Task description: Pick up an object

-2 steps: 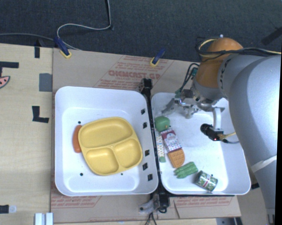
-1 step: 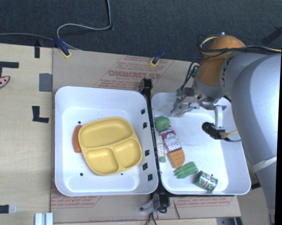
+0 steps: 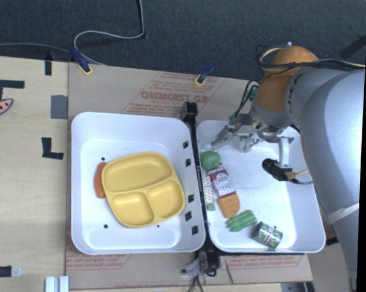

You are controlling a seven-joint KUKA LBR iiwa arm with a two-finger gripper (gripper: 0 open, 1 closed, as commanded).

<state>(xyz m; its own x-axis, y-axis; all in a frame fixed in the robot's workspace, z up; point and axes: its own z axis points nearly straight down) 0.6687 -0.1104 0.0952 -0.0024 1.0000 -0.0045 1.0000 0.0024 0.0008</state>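
Biggest risk I see: the gripper (image 3: pixel 235 138) hangs over the far end of the right bin (image 3: pixel 300 229) with its fingers spread and nothing between them, and the toys below-left of it are bunched along the divider, so a drop could clip the bin wall or nudge two at once. Nearest is the green round toy (image 3: pixel 210 159), just below-left, small and smooth, maybe a lime, hard to say. Past it lie a pink packet (image 3: pixel 222 183), a green pepper (image 3: pixel 241 220) and a small can (image 3: pixel 266 235).
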